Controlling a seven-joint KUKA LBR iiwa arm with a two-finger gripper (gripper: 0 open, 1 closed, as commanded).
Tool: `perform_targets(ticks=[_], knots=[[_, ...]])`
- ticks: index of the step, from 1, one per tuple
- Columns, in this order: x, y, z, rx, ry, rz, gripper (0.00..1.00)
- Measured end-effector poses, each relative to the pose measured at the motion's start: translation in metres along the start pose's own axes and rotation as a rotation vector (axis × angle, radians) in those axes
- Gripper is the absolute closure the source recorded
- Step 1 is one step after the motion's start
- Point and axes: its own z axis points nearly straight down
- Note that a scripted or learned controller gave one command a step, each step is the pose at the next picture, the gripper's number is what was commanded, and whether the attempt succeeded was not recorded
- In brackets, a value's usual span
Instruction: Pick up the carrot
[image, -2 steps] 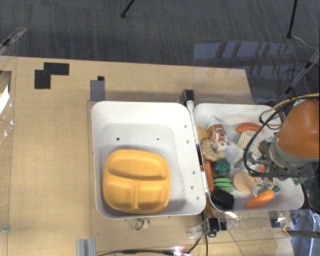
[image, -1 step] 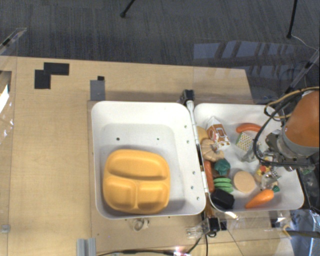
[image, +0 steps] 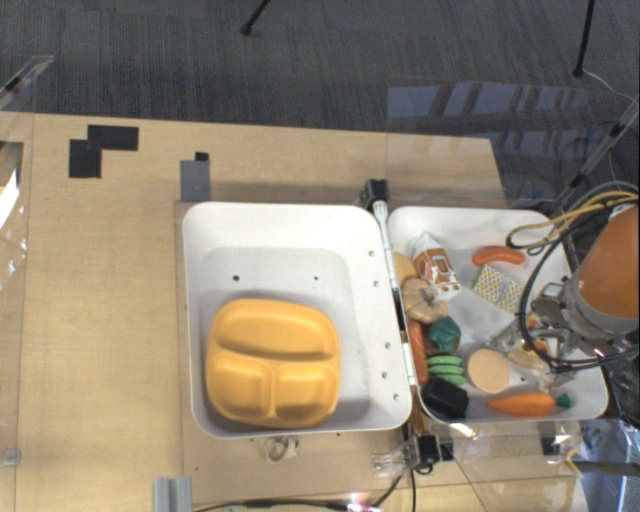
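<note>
Carrot is lying in the lower-right bin, not picked up yet, hand hovering above it, can't tell its state.

The scene is lit evenly and fairly brightly from above, and shadows are kept soft. Pale reflections are seen on a clear panel at the far right. Slight softness is noted throughout.

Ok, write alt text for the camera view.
An orange carrot lies at the front of the right bin among toy foods, with the robot arm's claw just above it. The left bin holds a yellow divided tray.
</note>
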Motion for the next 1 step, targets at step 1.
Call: perform_targets(ticks=[1], knots=[[-0.0035, -0.0032, -0.0136, 0.01, -0.006, 0.0, 1.0]])
